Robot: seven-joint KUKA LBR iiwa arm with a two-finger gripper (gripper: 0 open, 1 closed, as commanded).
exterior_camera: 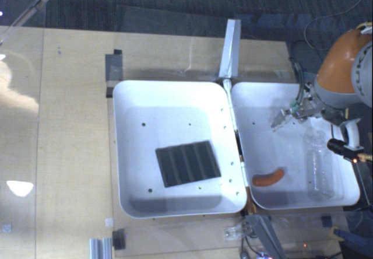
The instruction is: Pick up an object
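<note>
The gripper (287, 116) hung over the upper part of the right bin (256, 97), its fingers a little apart and holding nothing. To grasp well, I judged it should move toward the orange sausage (268, 178) near the front wall and close across its narrow width. A clear plastic bottle (317, 165) lay beside it, and the left bin (134, 100) held a dark ridged mat (187, 163).

No readable text, labels or numbers, perhaps too small to tell
</note>
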